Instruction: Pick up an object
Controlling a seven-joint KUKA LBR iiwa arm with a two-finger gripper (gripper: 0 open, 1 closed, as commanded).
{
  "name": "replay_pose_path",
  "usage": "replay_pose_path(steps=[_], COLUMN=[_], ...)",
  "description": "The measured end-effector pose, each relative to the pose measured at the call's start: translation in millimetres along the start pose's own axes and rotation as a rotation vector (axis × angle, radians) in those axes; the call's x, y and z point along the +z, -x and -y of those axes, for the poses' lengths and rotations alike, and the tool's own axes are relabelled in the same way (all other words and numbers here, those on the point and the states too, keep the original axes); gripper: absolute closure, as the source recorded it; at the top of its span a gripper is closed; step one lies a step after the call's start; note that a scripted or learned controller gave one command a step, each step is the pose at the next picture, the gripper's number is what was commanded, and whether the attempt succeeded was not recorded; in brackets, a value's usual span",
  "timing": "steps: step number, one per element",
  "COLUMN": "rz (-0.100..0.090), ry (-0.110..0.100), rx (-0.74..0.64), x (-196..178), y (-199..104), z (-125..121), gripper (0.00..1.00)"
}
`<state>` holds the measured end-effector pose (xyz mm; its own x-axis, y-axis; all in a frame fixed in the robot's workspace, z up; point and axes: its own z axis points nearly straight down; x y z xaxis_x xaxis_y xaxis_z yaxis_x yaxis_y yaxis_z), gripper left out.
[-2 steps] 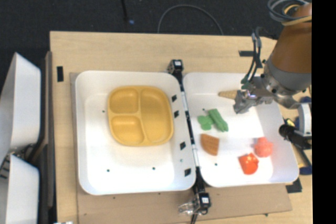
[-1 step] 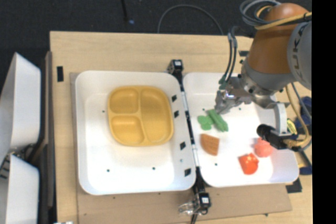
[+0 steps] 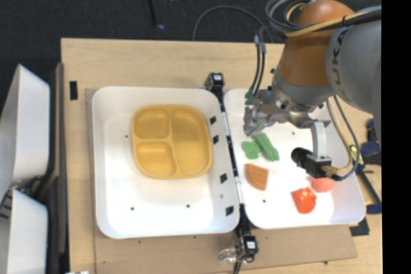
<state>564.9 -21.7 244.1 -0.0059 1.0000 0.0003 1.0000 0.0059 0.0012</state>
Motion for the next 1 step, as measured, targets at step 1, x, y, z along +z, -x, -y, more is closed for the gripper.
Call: replay_pose_path(steps=[1], rz=[-0.001], ry=[0.001], rx=[-0.003], x=[0.9], y=[-61.0], z=[-17.0], gripper=[1.00])
